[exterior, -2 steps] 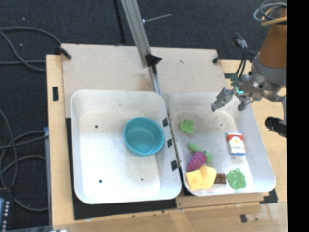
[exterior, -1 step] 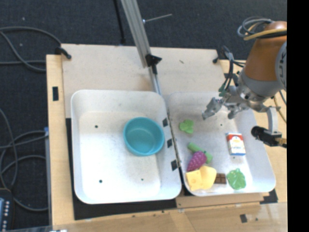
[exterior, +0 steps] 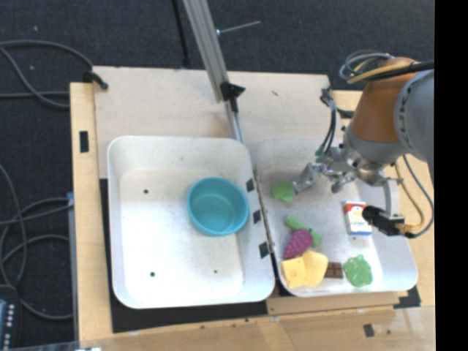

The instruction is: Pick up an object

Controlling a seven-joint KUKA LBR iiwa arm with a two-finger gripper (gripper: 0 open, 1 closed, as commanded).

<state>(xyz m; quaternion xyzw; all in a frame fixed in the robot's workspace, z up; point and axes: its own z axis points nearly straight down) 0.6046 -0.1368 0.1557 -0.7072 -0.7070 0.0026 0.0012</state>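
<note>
the floor around the bench is dark carpet with thin black cables curling at the left edge of the frame. the bench is pale wood, flat and smooth, and a ridged silver metal post leans in from the top middle.

two shallow white bins sit side by side on it, with rounded corners and a slightly speckled look. the left bin takes up the middle left of the frame and holds a round blue bowl, smooth like plastic, near its right side.

the right bin sits at the lower right. in it are small toy-like things: a round green lump near its upper left, a bumpy purple grape bunch with a green stalk, a yellow block just below the grapes and touching them, a small brown piece just beside the yellow block, a frilly green piece to the right of that, and a small white carton with red and blue marks.

the arm comes in from the upper right, grey with a shiny orange band. its gripper hangs over the top of the right bin, just right of the green lump. the metal fingers look spread apart with nothing between them. the fingertips are small and blurry, so it is hard to tell if they touch the lump. a black part of the arm covers the right edge of the carton.
</note>
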